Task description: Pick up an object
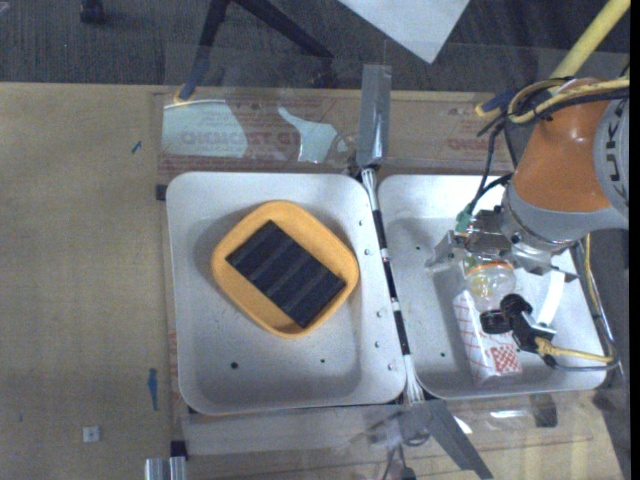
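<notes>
White bins [196,366]: 2. Orange dish [285,268] with black slatted insert: 1, well left of gripper [487,268]. Red-checked carton [482,346]: 1, just beneath gripper.

Tan wood surface [70,268] with two white bins side by side, left bin [190,353] touching right bin [420,208]. Maybe a clear sheet [240,133] behind them.

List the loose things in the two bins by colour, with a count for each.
Orange pad with black ribbed panel, in the left bin: 1
White carton with red checks, in the right bin: 1
Total: 2
</notes>
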Controlling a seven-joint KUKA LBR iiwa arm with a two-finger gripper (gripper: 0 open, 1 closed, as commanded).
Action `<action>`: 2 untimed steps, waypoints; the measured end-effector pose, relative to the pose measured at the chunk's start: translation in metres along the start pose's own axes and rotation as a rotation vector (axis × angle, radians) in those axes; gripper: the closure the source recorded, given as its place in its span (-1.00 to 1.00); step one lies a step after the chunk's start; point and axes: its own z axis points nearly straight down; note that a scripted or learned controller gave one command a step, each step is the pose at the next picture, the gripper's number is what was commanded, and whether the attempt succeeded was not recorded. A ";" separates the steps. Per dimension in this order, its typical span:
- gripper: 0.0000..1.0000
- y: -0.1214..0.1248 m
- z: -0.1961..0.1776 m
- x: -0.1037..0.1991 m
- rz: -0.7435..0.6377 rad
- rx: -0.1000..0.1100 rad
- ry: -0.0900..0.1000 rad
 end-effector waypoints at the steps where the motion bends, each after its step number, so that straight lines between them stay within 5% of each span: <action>1: -1.00 0.044 0.013 -0.033 0.276 -0.002 -0.001; 2: -1.00 0.011 0.054 -0.053 0.197 0.002 0.001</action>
